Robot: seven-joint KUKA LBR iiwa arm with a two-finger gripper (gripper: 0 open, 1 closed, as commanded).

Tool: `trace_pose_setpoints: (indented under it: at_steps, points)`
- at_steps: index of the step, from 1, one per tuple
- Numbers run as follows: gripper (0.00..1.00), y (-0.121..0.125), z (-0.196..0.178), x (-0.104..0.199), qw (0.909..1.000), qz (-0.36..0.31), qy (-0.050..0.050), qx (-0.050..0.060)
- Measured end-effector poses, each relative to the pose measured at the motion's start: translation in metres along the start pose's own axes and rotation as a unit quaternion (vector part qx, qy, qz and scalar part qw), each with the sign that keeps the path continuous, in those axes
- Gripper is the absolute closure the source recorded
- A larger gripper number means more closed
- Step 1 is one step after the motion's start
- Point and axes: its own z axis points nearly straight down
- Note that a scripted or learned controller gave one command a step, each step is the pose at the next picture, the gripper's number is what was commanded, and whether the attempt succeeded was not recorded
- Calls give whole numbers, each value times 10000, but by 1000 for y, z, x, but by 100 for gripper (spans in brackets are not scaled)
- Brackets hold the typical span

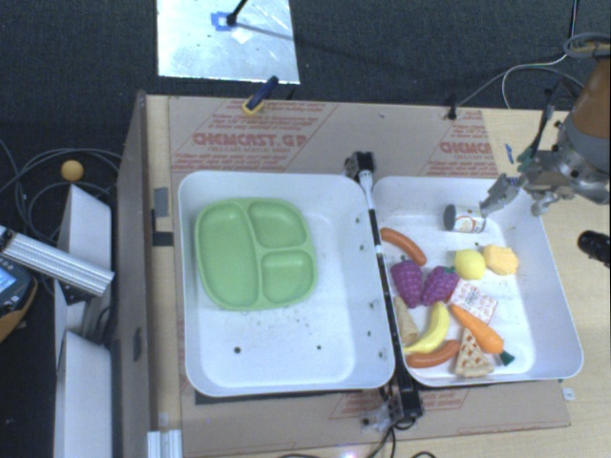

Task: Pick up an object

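Note:
The right bin holds several toy foods: a small can lying on its side, a lemon, a yellow block, a red sausage, two purple grape bunches, a banana, a carrot and a cracker wedge. My gripper hangs over the bin's back right part, just up and right of the can. It is open, its fingers spread with nothing between them.
A green divided plate lies in the left bin. A ridge separates the two bins. A cardboard sheet lies under both bins. Cables run near the arm at the back right.

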Motion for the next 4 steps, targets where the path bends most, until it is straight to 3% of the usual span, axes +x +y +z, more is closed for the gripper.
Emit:
trace_pose_setpoints:
  at_steps: [1, 2, 3, 4]
  points:
    - [0, 58, 121, 10, 10000, -2, -37, -74]
    - [0, 67, 154, 9, 10000, -13, -4, -5]
    - [100, 69, 141, 9, 10000, -27, -12, -28]
    - [100, 69, 47, 80, 10000, -12, 6, -22]
